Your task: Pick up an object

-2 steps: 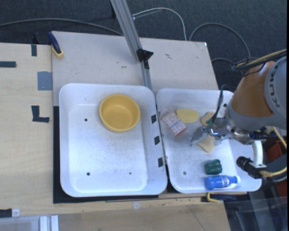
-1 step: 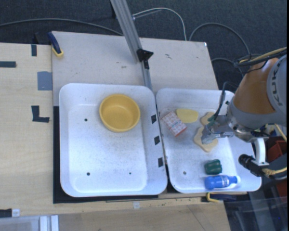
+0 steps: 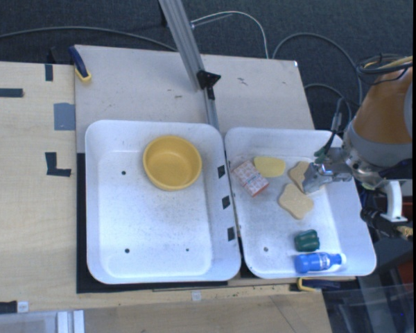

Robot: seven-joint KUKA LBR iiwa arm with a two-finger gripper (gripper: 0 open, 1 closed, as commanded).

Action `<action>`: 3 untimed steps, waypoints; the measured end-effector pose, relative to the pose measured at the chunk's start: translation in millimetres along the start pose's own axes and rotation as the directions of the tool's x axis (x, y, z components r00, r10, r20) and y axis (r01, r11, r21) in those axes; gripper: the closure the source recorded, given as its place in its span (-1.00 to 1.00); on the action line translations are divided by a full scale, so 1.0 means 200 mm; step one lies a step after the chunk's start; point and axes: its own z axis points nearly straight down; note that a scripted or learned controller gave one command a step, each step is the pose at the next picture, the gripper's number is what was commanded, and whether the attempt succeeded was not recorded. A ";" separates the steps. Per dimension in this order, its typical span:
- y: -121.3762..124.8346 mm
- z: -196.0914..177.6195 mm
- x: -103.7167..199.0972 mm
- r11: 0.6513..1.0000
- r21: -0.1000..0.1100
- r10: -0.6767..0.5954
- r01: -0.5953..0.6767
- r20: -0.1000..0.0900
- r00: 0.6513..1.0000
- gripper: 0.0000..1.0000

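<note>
My gripper (image 3: 312, 180) is down in the right bin (image 3: 347, 217), near its upper right corner, and my fingers are too dark and small here for me to say whether they are spread or closed, so I cannot tell. The tips sit right between two tan bread-shaped pieces: one (image 3: 299, 171) just above and left of them, partly covered by my hand, the other (image 3: 295, 201) just below. Left of those lies a pale yellow oval piece (image 3: 269, 166), touching or nearly touching a red-and-white patterned packet (image 3: 250, 177) close to the bin's left wall.

Room is tight up here; these four crowd the upper half. The lower middle of this bin is bare white floor. Down by the front rim sit a dark green object (image 3: 306, 241) and a blue bottle (image 3: 317, 261) lying on its side, almost against the edge.

Over in the left bin (image 3: 111, 227), a yellow bowl (image 3: 171, 161) stands upright toward the back, wide floor around it.

My arm's orange band (image 3: 385, 109) is cut off at the right.
</note>
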 end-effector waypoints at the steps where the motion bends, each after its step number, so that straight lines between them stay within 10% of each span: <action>1: 0.01 -0.25 0.00 1.000 0.000 -0.001 0.001 0.000 1.000 1.00; 3: 0.14 -0.27 0.54 1.000 0.005 -0.006 0.006 -0.003 1.000 1.00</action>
